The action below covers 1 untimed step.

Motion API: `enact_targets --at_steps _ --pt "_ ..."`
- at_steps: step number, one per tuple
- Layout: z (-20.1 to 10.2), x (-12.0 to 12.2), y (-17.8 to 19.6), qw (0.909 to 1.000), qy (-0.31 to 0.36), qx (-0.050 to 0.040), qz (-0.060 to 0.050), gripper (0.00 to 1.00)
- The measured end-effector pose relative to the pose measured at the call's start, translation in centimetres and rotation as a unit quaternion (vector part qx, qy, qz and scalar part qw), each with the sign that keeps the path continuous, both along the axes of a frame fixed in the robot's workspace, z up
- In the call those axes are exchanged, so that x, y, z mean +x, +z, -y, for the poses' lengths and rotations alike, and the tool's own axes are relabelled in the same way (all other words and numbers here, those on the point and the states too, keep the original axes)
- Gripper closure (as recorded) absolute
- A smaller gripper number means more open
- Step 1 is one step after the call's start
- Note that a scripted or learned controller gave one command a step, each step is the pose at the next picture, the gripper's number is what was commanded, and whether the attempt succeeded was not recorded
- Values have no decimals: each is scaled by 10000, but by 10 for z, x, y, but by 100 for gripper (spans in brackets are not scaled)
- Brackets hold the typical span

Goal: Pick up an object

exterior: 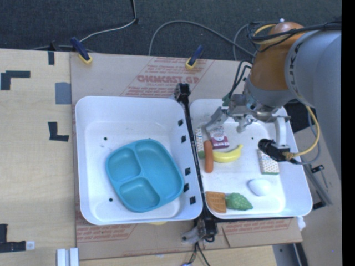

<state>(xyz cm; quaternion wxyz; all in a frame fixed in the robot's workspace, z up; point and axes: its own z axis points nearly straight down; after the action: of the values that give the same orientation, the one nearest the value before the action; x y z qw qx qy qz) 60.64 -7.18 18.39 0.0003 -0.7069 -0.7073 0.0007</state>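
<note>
The arm point(283, 60) bends down from the upper right over the right bin point(294, 201), its gripper point(228, 123) hanging above that bin's upper left part with 2 fingers spread and nothing between them. Just below it lie a small packet point(219, 142), a banana point(228, 154) and a carrot point(208, 156).

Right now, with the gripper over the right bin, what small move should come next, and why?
Probably a short descent. The gripper hangs above the right bin, its fingers spread with nothing between them, near the banana and the carrot. Lowering around one of them would set up a grasp.
</note>
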Motion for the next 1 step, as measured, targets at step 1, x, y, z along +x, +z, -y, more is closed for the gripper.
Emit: enact_targets --at_steps 1 --pt "-15 19 0 10000 6 4 -1 0"
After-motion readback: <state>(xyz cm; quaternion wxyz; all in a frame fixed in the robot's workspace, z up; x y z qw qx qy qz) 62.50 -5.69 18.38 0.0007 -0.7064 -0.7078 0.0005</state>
